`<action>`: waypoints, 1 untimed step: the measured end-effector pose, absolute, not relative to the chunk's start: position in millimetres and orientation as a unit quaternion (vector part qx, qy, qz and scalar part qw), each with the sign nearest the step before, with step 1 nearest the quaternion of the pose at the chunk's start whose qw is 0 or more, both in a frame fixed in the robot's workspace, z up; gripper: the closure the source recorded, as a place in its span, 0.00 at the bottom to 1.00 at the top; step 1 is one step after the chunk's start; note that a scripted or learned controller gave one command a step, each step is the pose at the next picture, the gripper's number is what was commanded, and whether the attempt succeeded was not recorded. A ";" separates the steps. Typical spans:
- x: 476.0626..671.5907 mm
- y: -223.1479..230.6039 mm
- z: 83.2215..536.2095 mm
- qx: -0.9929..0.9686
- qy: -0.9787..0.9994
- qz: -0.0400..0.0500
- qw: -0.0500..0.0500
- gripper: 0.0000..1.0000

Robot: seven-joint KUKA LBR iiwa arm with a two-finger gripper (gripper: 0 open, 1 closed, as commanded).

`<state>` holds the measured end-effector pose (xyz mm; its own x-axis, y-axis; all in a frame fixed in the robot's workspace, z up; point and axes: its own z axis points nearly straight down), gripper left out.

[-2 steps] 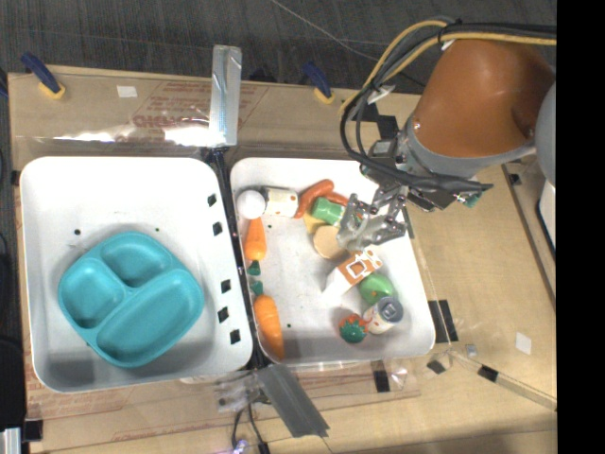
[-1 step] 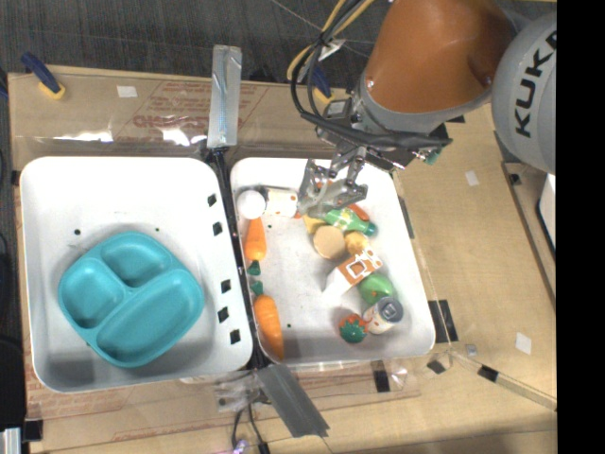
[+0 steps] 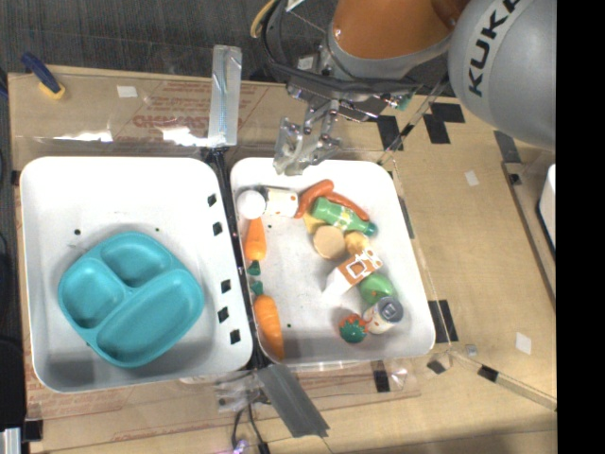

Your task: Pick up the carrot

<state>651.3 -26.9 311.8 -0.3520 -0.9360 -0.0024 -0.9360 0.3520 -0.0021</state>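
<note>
Carrot [image 3: 255, 238], tapered orange, smooth, w/ green tip; metal pincer [image 3: 298, 151] state unclear.

The two bins [image 3: 123, 173] look like smooth white plastic with a soft sheen, and the teal divided plate [image 3: 130, 296] in the left one is matt plastic, as are the orange carrots [image 3: 255, 239] along the right bin's left wall. The worktop [image 3: 482, 253] is pale, dull board like cardboard or wood, with strips of glossy clear tape along its far edge and black tape marks near the right bin. The end effector [image 3: 301, 149] is bare shiny metal under the arm [image 3: 501, 45], whose grey and orange shells are smooth and glossy.
</note>
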 end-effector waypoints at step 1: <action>656.7 -14.6 291.0 -0.600 0.800 0.001 0.000 1.00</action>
<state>656.7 -14.6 291.0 -0.2794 -0.9602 -0.0004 -0.9602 0.2794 0.0013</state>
